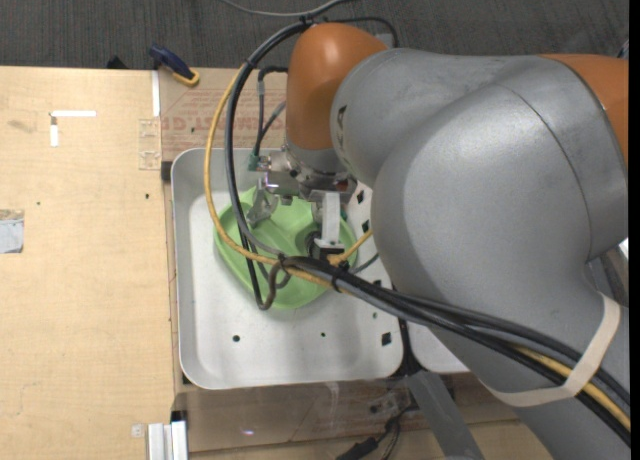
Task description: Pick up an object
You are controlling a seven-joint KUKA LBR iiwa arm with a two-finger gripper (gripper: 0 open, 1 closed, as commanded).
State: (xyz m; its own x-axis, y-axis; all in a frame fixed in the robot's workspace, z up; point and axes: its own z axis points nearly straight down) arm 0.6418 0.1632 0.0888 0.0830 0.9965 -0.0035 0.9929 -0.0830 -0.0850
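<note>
A flat light-green object lies in the back half of the left white bin. My gripper hangs straight over it, under the orange wrist band. Its two fingers stand apart, one finger to the left and the other to the right, both reaching down to the green surface. The gripper is open; I cannot tell whether the tips touch the object. Yellow and black cables loop across the green object and hide part of it.
The grey arm covers the right side of the view and most of the second bin. A tan wooden board lies left of the bin. A blue and yellow clamp sits at the back.
</note>
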